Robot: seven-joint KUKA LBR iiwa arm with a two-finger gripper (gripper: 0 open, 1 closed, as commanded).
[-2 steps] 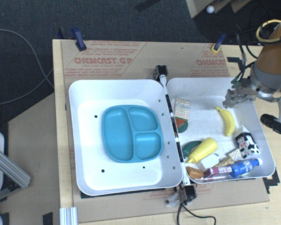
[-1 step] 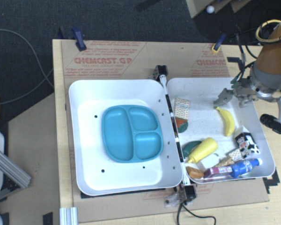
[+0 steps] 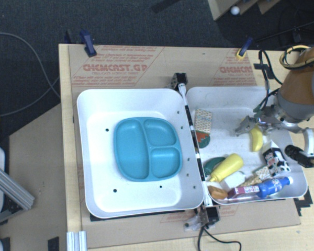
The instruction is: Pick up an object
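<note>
The right bin (image 3: 220, 95) holds a pile of small things. A small yellow banana-shaped piece (image 3: 257, 139) lies near its middle right. My gripper (image 3: 253, 124) hangs just over the upper end of that piece, at the end of the grey arm with its orange band (image 3: 299, 88) coming in from the right. Whether it touches the piece I cannot make out. A yellow squeeze bottle (image 3: 228, 167) lies tilted below and to the left, and a tube with a blue cap (image 3: 261, 188) lies along the bin's front wall.
The left bin (image 3: 94, 140) carries a blue divided plate (image 3: 147, 148). Also in the right bin are a patterned packet (image 3: 203, 120), a red and green item (image 3: 201, 137), a green piece (image 3: 212, 163) and a black and white toy (image 3: 275, 158). Blue clamps sit at the bench's back edge.
</note>
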